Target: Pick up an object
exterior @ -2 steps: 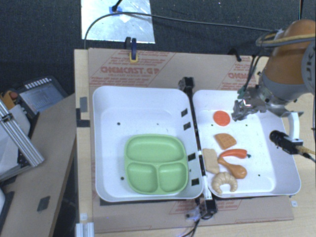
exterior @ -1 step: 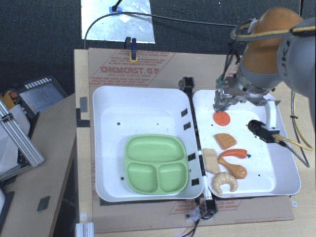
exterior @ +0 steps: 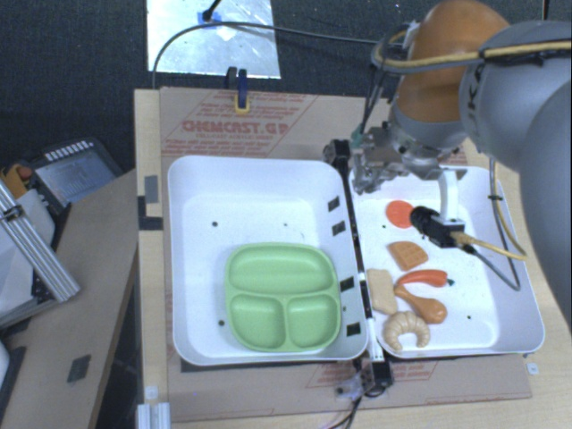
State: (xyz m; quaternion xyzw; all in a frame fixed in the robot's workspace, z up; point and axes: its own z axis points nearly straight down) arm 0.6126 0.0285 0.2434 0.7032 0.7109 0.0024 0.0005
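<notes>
Your nearest candidate is the red disc (exterior: 399, 213), lying flat near the far edge of the food bin (exterior: 500, 315), towards the wall it shares with the other bin (exterior: 250, 195). It looks thin, smooth and hard, probably moulded plastic, so there is little height to catch: come straight down over it, bring the jaws low against the bin floor, and close across its width so it cannot slide out. The gripper (exterior: 368, 179) hangs just beyond the disc, close to the far corner by the shared wall. You cannot tell from here whether its jaws are apart or together, and nothing shows between them. Past the disc towards the near edge lie a tan wedge (exterior: 408, 255) with a dull, biscuit-like face, a curved glossy red pepper (exterior: 422, 278), and an orange pear-shaped piece (exterior: 429, 310). A pale block (exterior: 382, 291) lies by the shared wall and a ridged croissant (exterior: 407, 330) near the bin's near edge. These stand taller and rounder, and I judge them easier grips if the disc slips. The pepper and the pear-shaped piece appear to touch, so watch for dragging both. A matt green plate (exterior: 281, 295) with three wells sits in the other bin.
</notes>
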